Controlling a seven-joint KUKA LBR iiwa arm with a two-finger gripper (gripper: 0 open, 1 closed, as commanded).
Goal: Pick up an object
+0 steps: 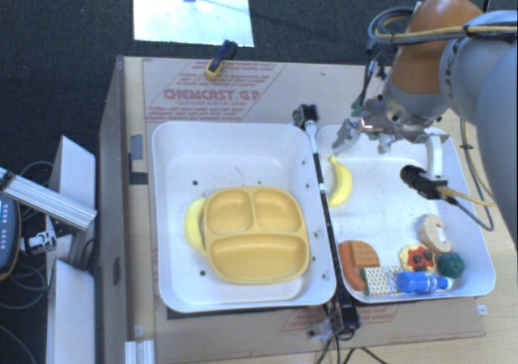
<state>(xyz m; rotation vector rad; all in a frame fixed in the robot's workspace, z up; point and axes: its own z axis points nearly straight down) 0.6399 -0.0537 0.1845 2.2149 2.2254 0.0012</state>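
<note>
Camera view, itemised. Gripper is hovering over the upper edge of the right bin at upper right of frame; its fingers are standing spread apart, gripping nothing. Banana is lying just below it, beside the divider. Toy pieces (orange slab, blue bottle, green ball) are clustering at lower right. Yellow divided plate is sitting in the left bin.
</note>
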